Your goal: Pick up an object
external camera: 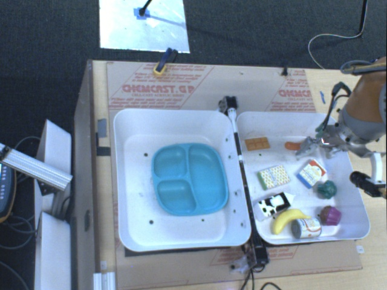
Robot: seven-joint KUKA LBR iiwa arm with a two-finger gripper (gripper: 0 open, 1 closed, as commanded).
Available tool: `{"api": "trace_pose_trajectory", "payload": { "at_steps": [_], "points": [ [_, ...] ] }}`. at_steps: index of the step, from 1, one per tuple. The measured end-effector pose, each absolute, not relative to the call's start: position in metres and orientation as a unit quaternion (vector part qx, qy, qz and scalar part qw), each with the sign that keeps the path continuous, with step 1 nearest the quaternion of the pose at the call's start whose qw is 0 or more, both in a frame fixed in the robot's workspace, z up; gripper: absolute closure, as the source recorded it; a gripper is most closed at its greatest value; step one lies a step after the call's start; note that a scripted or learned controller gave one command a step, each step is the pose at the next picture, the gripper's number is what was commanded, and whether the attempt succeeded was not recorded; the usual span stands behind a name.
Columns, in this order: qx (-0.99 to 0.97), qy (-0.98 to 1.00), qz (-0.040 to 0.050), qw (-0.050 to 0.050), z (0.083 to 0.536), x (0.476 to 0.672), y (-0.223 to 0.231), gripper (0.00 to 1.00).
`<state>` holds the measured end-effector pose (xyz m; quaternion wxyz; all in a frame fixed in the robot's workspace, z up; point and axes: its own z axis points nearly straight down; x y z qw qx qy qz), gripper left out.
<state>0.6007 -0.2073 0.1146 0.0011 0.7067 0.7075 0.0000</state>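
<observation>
Your gripper [315, 142] hovers over the right bin [363, 225], just right of the orange piece [292, 145]; grip state unreadable. Banana [285, 219] lies near the bin's front wall, well apart from it.

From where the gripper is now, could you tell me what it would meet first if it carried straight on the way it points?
Probably the small orange piece, just past the gripper in the right bin; height above it is unclear.

arm [363, 110]: grey rounded casing, broad orange band above the wrist
gripper [314, 144]: silvery metal, slim fingers
cable: thin dark loop beside the wrist
</observation>
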Motion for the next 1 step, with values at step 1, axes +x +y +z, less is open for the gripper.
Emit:
{"api": "trace_pose_trajectory", "payload": {
  "at_steps": [1],
  "points": [
    [0.707,0.708,0.0003,0.000,0.0844,0.5778,-0.2064,0.00]
  ]
}}
